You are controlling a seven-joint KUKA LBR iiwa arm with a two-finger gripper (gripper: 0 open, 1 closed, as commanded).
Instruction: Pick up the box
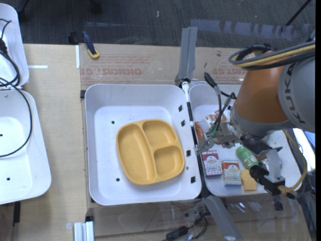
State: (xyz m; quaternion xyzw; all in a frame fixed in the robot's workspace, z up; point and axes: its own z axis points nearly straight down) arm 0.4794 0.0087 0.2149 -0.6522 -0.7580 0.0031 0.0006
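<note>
Camera view showed the tool (216, 140) low in the right bin (210, 187), beside a red box (211, 163); its grip state was unclear.

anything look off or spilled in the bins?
No spill or damage. The yellow divided plate sits skewed in the left bin. In the right bin, two small red-and-white boxes, a green item and other bits crowd under the arm.
</note>
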